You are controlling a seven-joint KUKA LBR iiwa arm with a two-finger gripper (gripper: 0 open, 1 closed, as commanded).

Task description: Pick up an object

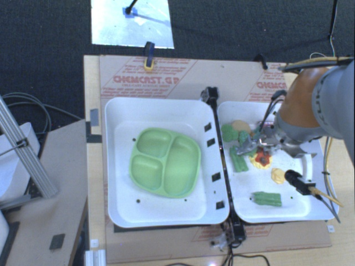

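Two bins side by side — left one holds a green tray. We see the gripper low in the right bin, among green pieces, a tan item and a red-yellow toy. Can't tell jaw state. A yellow piece and a green block lie nearer the front.

Overhead view of the desk: the left bin holds a green divided tray, while the right bin holds green pieces, a yellow piece and a red-yellow piece, with the tool low among them.
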